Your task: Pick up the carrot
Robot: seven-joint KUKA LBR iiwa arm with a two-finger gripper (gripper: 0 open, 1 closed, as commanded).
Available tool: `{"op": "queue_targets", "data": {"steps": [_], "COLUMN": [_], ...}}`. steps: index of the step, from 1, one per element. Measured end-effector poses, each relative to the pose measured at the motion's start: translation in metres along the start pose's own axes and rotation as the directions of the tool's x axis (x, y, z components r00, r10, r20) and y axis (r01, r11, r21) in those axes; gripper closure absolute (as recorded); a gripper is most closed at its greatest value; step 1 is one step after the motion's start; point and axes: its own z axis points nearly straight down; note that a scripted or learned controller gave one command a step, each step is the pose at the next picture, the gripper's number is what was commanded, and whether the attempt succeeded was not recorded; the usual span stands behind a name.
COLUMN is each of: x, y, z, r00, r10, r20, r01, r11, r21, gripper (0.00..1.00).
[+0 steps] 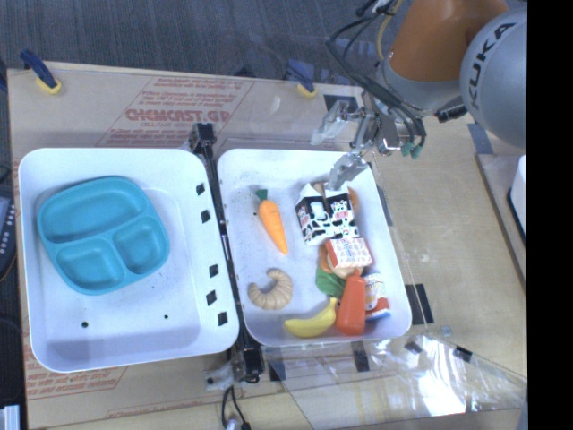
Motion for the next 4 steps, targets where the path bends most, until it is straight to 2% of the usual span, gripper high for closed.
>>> {"op": "queue_targets", "data": {"steps": [1,2,3,4], "x": [-0.001,0.031,0.03,0.03], "y": [0.041,0.063,0.065,0.065], "z": [0.151,0.164,0.154,0.154], "r00": [0.994,0.982,0.983,0.983], "r10": [0.106,0.191,0.184,0.182], "r20": [-0.016,0.003,0.004,0.004], "r01": [-0.107,-0.191,-0.184,-0.182], "r11": [0.994,0.982,0.983,0.983], "r21": [-0.005,-0.003,-0.002,-0.002], "gripper": [0.0,0.0,1.0,0.0]}}
